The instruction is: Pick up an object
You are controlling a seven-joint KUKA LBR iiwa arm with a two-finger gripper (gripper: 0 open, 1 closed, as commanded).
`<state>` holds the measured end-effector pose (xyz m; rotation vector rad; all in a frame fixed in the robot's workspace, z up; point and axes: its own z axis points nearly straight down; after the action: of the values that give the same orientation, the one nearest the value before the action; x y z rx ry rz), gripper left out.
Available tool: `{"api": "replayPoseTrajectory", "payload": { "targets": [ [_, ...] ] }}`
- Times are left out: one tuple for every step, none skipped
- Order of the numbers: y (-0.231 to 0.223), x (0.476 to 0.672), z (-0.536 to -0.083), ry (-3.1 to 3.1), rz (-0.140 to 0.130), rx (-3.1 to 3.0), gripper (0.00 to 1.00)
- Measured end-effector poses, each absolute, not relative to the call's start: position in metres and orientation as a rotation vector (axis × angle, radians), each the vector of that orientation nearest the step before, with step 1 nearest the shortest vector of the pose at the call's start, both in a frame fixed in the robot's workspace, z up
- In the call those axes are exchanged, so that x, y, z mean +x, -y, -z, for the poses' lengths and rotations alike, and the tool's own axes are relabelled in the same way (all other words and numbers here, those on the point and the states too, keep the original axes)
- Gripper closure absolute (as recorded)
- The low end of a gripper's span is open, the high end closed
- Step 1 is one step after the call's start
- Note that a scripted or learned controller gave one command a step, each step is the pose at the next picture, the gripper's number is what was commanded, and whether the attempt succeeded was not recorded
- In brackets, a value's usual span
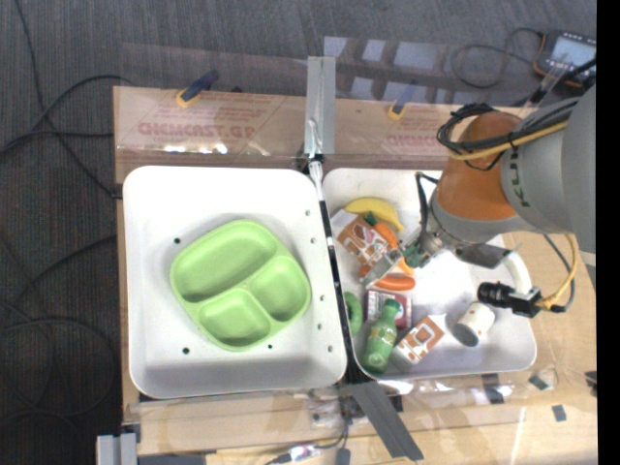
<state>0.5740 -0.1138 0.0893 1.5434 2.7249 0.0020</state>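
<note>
Arm [523, 177] reaches in from the right, wrist low over the right bin [504, 356]. Left bin [155, 356] holds a green divided tray [242, 284], nothing else in it that I can see. Right bin has the clutter, all packed toward its left side: banana [373, 207] at the top, a brown snack pack [360, 240] below it, an orange carrot-like piece [394, 282], green bottle [381, 335] near the bottom, a small brown carton [420, 338] beside the bottle, white cup [474, 322] lying off to the right. Tool [418, 253] sits right at the edge of the pile, just beside the snack pack and the orange piece, tip looks down among them. Can't tell if it's apart or together, too small and partly hidden by the wrist. No object visibly lifted or clamped. Judgement: approach is done, tool is at grasp height or near it; the grasp itself and the lift are not confirmed and remain to do. Likely target is the snack pack or orange piece, can't say which.
</note>
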Motion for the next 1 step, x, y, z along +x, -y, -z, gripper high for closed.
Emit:
{"api": "replayPoseTrajectory", "payload": {
  "targets": [
    [0.1481, 0.5598, -0.1016, -2.720, -0.001, 1.571, 0.00]
  ]
}}
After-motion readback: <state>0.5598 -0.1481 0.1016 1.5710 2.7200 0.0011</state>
